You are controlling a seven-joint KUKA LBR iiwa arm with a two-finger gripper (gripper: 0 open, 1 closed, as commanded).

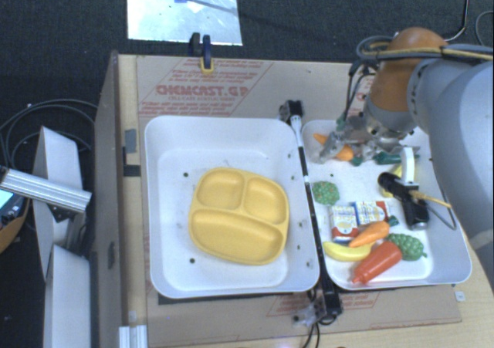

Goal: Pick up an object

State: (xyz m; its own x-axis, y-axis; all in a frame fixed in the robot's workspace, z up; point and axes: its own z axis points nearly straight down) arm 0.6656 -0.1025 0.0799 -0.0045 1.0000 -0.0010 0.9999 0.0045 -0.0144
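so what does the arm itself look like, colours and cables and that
The arm is a fat, rounded grey tube with a smooth matte shell. An orange band wraps it above the wrist, domed on top. Thin yellow and dark cables loop around the band. Below it sits the gripper, a small metallic grey block.

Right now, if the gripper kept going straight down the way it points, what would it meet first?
Probably the small orange piece at the far end of the right bin; the gripper hangs right over it. Depth is hard to judge from this slanted view.
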